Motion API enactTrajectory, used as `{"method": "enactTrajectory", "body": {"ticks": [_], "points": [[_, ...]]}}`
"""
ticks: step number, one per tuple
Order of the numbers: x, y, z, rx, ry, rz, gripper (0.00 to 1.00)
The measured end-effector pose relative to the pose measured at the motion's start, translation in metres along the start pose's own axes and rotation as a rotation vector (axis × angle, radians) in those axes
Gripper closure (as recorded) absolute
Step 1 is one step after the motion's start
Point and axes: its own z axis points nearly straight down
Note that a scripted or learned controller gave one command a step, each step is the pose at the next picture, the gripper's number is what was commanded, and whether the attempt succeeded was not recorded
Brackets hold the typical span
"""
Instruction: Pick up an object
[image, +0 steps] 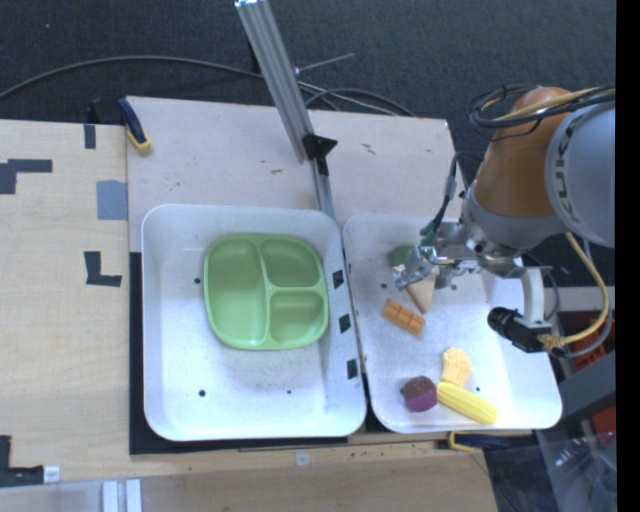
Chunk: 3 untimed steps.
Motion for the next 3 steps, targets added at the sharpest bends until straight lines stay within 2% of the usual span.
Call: {"method": "enactTrajectory", "body": {"ticks": [3], "points": [[0.159,-0.033,0.005,0.002,-0.001,-0.001,1.0]]}}
